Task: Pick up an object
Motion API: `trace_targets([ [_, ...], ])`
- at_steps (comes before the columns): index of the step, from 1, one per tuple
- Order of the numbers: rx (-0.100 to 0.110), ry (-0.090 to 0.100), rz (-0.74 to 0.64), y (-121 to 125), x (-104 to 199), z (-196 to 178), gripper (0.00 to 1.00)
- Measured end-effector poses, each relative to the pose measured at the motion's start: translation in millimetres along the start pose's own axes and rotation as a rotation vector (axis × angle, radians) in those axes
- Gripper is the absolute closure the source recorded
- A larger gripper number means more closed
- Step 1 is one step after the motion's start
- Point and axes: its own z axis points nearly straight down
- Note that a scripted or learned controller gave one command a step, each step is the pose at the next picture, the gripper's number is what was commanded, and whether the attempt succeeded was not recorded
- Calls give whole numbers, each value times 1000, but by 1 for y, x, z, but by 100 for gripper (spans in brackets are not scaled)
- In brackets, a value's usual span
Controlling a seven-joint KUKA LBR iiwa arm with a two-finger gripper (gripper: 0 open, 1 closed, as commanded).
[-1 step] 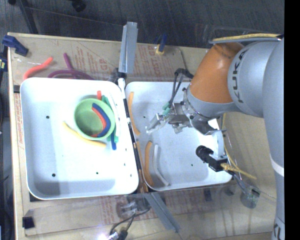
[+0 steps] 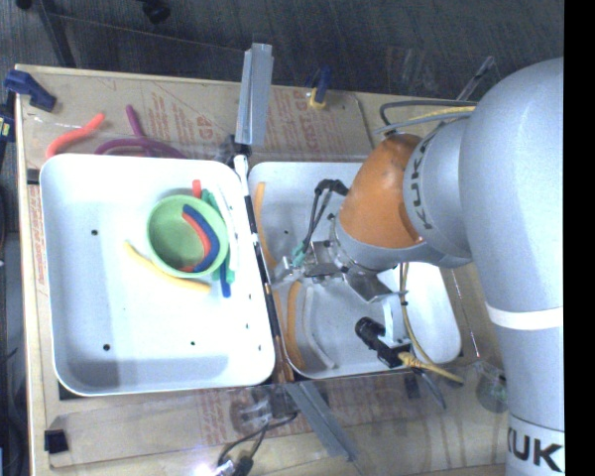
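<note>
The arm (image 2: 476, 186) reaches over the right bin (image 2: 436, 335), its orange band (image 2: 382, 206) above the wrist. The left bin (image 2: 99, 305) holds a green bowl (image 2: 183, 234) with red and blue pieces inside. The gripper (image 2: 312, 261) hangs low at the right bin's left side; its opening cannot be told.

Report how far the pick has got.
Done: the arm has reached over the right bin, its orange band above the bin's middle. In hand: nothing I can confirm; the wrist hides the gripper's tips, so a grasp cannot be judged. Left: showing an object lifted clear. The green bowl with its coloured pieces sits untouched in the left bin.
</note>
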Motion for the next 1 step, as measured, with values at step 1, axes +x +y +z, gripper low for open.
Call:
trace_targets([
  [1, 6, 7, -9, 0, 4, -9, 100],
])
